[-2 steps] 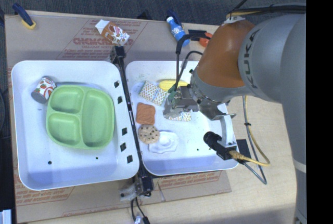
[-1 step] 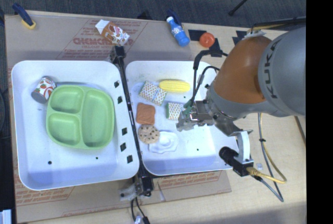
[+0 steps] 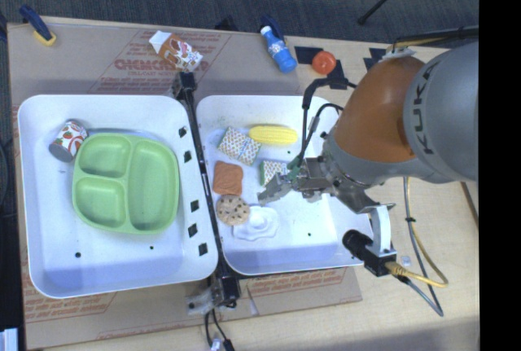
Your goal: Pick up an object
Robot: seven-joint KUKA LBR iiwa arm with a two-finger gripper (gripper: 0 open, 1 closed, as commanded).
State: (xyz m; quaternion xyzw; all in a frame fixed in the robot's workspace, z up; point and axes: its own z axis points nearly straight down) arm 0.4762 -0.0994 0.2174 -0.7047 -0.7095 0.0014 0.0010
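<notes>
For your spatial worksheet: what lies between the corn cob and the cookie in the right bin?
In the camera view, the patterned packet and brown wafer lie between the corn cob and the cookie.

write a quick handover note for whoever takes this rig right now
Tool: low in the right bin, by the green packet; whether it is open or shut cannot be told, and nothing shows in it.
Right bin: corn cob, patterned packet, brown slab, cookie, fried egg.
Left bin: green divided plate, small can.
Done: no pick visible.
Left: grasp one object and lift it.
</notes>
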